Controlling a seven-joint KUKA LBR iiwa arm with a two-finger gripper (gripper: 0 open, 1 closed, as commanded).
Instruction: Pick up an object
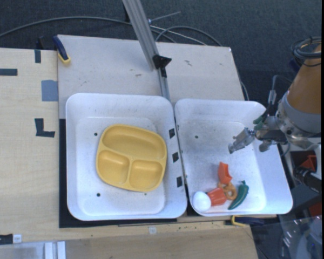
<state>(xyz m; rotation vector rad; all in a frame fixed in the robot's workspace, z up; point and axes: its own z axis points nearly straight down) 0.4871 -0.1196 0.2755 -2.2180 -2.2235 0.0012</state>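
fingers [238,143] over right bin [270,182], spread or pressed together: cannot tell, nothing seen between them | below them, apart: orange pieces [223,172], green pepper-like piece [240,195], white egg-shaped object [201,200] clustered at near edge | yellow divided plate [131,157] lying flat in left bin [75,144] | both bins on desk [21,117]

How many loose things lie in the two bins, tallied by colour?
Yellow: 1, the divided plate
Orange: 2, an upper piece and a lower piece
White: 1, the egg
Green: 1, the pepper
Total: 5
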